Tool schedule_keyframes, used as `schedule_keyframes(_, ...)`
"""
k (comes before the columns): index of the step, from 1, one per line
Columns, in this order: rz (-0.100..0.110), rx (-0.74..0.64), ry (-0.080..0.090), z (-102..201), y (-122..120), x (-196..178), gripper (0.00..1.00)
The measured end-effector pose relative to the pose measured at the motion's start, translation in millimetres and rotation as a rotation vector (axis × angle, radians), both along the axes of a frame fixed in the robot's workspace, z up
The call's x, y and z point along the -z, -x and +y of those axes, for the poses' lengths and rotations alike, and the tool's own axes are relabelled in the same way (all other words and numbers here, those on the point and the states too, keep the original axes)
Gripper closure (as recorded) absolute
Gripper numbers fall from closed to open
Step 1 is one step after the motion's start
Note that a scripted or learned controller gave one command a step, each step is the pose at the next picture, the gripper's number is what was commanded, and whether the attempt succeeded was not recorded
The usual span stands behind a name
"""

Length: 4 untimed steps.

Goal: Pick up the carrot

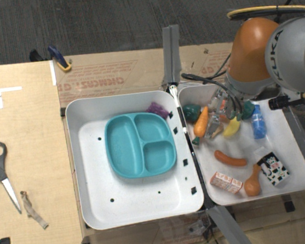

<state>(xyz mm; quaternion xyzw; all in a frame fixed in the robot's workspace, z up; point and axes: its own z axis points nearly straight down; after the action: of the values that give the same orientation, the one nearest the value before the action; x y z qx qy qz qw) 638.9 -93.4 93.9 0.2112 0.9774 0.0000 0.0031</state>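
Gripper low in right bin, far-left part; finger state cannot be told. Carrot, smooth orange tapered, lies just left of it, beside a yellow piece. Left bin holds teal divided plate

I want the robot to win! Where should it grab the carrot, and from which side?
Probably around its thick orange middle, coming straight down from above. The carrot lies slanted near the right bin's left wall, so the fingers should close across its narrow width. The gripper hovers beside it.
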Motion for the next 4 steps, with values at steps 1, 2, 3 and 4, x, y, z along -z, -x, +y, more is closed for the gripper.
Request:
schedule_keyframes(1, 0.006, 0.364, 0.002, -2.0, 14.4, 1.2, 0.00)
schedule_keyframes(2, 0.000, 0.459, -0.002, -13.1, -12.5, 0.0, 0.00)
schedule_keyframes(3, 0.003, 0.761, -0.003, -14.5, -7.9, 0.9, 0.00)
schedule_keyframes(4, 0.003, 1.067, -0.004, -13.9, -20.4, 0.4, 0.00)
